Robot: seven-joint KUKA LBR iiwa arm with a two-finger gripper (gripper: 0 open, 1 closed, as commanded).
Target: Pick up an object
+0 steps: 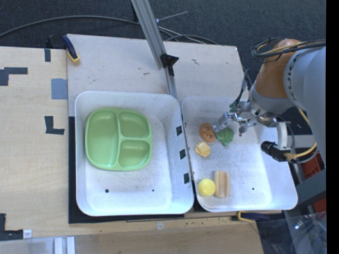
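Two white bins side by side. The left bin (85, 194) holds a green divided plate (118, 139). In the right bin (275, 194), the gripper (222, 127) sits low over a green object (225, 137), beside a brown piece (207, 133); its grasp state cannot be told. Nearby lie a yellow chunk (203, 150), yellow ball (206, 187) and tan block (221, 184).

Toys (207, 133) crowding gripper (221, 127)

Divided plate (118, 139) in left bin (85, 194); five small items in right bin (275, 192); claw (225, 125) above them.
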